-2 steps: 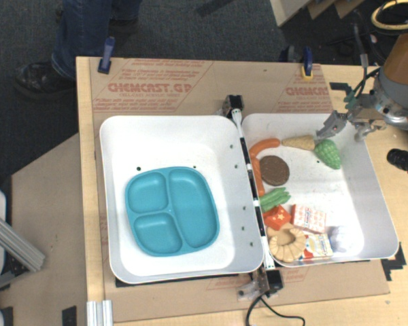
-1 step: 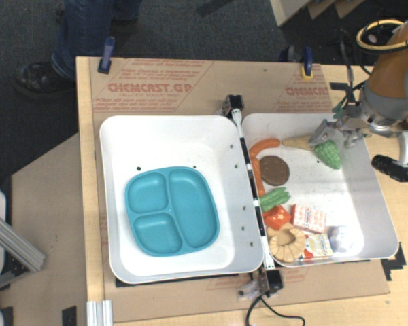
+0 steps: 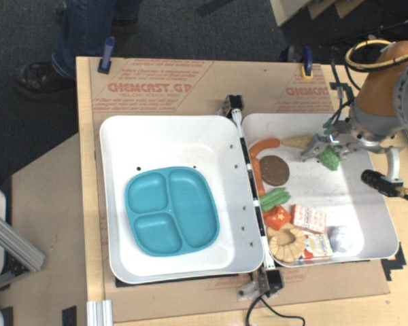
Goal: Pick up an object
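Note:
My gripper [image 3: 330, 149] hangs over the back of the right bin [image 3: 367, 246], its two grey fingers [image 3: 313, 152] spread open. A small green toy piece [image 3: 330, 160] lies just under and in front of them on the bin floor; the fingers are not closed on it. Just left of the gripper lies a tan cone [image 3: 296, 141]. Farther left are an orange carrot-like stick [image 3: 264, 145] and a brown round patty [image 3: 274, 170]. The arm's orange band [image 3: 381, 87] shows above the wrist at the right.
The right bin's front holds green beans [image 3: 273, 198], a red piece [image 3: 277, 216], a small printed box [image 3: 309, 219], a round biscuit [image 3: 286, 244] and a silvery lump [image 3: 338, 236]. A black part [image 3: 384, 182] juts over the right rim. A teal divided plate [image 3: 171, 210] fills the left bin [image 3: 122, 141].

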Available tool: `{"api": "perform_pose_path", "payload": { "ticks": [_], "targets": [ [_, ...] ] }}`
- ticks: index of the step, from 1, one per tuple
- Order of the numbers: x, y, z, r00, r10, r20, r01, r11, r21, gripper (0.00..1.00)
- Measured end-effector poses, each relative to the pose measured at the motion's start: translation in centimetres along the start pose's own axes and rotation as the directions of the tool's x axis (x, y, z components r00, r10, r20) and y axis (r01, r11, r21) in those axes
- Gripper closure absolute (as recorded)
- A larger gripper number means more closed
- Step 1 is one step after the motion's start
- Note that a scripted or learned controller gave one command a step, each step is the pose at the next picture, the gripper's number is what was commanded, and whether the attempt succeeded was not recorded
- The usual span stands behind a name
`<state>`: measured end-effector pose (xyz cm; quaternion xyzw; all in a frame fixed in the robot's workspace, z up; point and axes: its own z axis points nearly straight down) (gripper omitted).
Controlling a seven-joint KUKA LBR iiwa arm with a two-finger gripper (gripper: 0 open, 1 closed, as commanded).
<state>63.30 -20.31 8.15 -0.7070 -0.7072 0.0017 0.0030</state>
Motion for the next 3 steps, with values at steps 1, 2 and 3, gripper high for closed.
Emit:
{"api": "perform_pose_path", "payload": {
  "ticks": [1,2,3],
  "targets": [
    [0.0,0.2,-1.4,1.000,-0.001,0.003,0.001,1.000,-0.008,1.00],
    [6.3,-1.3,-0.3,1.000,-0.005,-0.001,0.005,1.000,-0.003,1.00],
    [13.6,-1.9,-10.9,1.000,-0.007,0.001,0.007,1.000,-0.016,1.00]
  ]
}}
